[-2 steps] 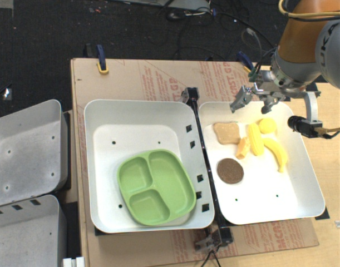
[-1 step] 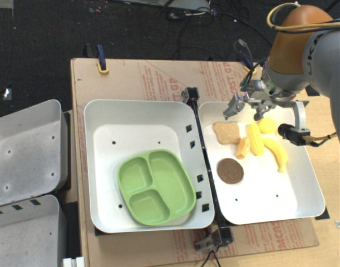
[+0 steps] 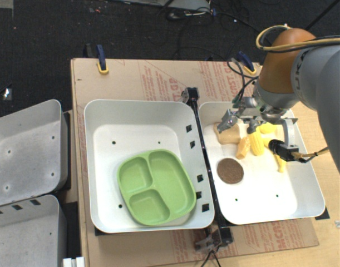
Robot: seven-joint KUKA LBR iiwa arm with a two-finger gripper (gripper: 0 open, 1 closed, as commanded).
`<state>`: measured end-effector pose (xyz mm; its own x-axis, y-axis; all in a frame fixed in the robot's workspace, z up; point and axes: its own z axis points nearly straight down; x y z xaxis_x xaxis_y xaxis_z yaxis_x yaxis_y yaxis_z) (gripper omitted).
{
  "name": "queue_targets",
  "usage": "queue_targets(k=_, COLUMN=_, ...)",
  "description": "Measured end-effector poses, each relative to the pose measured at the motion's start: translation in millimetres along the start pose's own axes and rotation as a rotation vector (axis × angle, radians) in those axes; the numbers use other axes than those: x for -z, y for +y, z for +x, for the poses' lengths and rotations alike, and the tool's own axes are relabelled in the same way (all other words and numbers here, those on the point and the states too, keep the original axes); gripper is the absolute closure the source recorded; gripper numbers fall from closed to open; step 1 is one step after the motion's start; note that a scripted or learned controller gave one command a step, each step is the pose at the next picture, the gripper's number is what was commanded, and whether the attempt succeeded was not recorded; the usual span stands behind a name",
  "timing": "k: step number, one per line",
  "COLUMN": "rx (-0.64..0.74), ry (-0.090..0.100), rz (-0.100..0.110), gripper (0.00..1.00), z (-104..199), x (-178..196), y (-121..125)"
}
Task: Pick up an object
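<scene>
My gripper (image 3: 239, 117) hangs over the back left of the right bin (image 3: 270, 204), just above a tan block (image 3: 229, 136). To the right of the block lie a yellow corn cob (image 3: 259, 143) and a small yellow piece (image 3: 242, 148). A brown round disc (image 3: 230, 171) lies flat in front of them. Another yellow piece (image 3: 280, 162) sits further right. The gripper's own body hides whatever is directly beneath it, and I see no object held in it.
The left bin (image 3: 103, 118) holds a green divided plate (image 3: 156, 187) at its front. A black divider (image 3: 198, 143) runs between the two bins. Grey trays (image 3: 25, 143) lie off the bench to the left.
</scene>
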<state>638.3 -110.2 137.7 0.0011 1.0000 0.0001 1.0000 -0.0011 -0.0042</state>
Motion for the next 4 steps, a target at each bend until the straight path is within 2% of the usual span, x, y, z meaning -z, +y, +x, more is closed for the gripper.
queue_targets(k=1, rx=0.0, ry=-0.001, rz=-0.006, gripper=1.0, z=0, x=14, y=2)
queue_targets(k=2, rx=0.004, ry=-0.002, rz=-0.012, gripper=1.0, z=2, x=78, y=5)
queue_targets(k=3, rx=0.003, ry=-0.001, rz=-0.005, gripper=1.0, z=2, x=70, y=6)
queue_targets(k=4, rx=0.008, ry=0.001, rz=-0.005, gripper=1.0, z=50, x=85, y=-12)
